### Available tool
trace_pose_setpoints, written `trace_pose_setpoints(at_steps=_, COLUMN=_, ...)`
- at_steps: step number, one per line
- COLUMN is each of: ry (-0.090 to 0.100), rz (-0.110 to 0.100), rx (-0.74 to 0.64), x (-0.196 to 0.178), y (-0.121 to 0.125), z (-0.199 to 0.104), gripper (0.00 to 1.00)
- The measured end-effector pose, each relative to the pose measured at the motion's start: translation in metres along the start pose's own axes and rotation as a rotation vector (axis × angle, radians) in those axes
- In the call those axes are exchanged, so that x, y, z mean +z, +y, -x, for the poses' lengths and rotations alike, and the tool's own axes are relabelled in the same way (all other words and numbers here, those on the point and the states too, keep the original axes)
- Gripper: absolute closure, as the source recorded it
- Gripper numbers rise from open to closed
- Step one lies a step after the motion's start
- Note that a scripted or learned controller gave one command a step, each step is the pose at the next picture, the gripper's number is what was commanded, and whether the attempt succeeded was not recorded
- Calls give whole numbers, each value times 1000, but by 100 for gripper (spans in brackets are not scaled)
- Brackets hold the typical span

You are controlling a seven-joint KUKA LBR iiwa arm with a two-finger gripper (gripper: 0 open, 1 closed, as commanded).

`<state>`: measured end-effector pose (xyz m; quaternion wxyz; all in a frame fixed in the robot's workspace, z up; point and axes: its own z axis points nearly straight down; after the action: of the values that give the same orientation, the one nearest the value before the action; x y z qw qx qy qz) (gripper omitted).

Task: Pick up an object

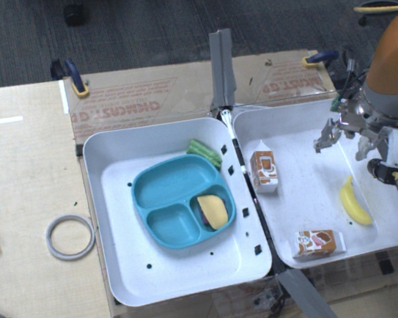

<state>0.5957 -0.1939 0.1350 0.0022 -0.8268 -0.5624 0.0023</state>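
Right bin (324,251): gripper (346,138) at two o'clock, fingers spread, holding nothing.
Banana (354,204) at four; cartons at ten and six.

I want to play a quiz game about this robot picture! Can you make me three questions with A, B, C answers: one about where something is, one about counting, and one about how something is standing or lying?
1. Where is the banana?
A. In the right bin
B. On the blue tray
C. On the wooden bench

2. How many small cartons are in the right bin?
A. One
B. Two
C. Four

3. How is the carton near the front edge placed?
A. Lying on its side
B. Resting on the banana
C. Stacked on the other carton

Answers:
1. A, the banana lies on the white floor of the right bin, below the gripper.
2. B, one carton stands near the divider and another lies near the front.
3. A, its long side rests flat on the bin floor, apart from the banana and the other carton.
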Motion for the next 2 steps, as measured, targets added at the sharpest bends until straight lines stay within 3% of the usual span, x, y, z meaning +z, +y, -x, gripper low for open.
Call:
trace_pose_setpoints(at_steps=1, ry=1, rz=0, rx=82, x=-19, y=-72, z=43, gripper=0)
trace_pose_setpoints(at_steps=2, ry=2, rz=2, rx=-532, x=47, y=-98, z=45, gripper=0)
